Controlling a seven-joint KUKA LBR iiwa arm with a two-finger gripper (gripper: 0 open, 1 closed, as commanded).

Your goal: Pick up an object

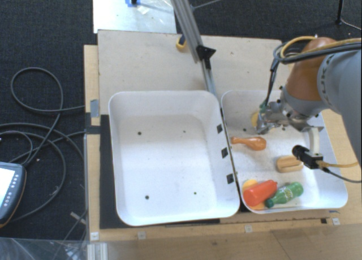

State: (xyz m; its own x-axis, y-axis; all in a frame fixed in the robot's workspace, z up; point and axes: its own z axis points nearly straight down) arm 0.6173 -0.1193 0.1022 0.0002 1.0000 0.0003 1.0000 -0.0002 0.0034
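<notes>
Fingers: their state could not be told; gripper (pixel 264 122) hung low in the right bin (pixel 335 195).
Arm (pixel 334 83): reached in from the right, wrist bent down.
Hidden: a yellow object (pixel 255 118), partly covered by the gripper.
Objects: orange drumstick-shaped toy (pixel 250 142) just below the fingers; tan block (pixel 288 164), red-orange pepper (pixel 259 191) and green bottle (pixel 284 194) further below.

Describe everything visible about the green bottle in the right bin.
The green bottle is small, glossy like plastic, bright green with a yellow-green patch near its middle. It lies on its side at a slant in the near part of the right bin, close to the front rim. One end rests against the red and orange toy beside it. The tan wooden block lies just beyond it, apart. The gripper is farther back in the bin, not touching it.
</notes>
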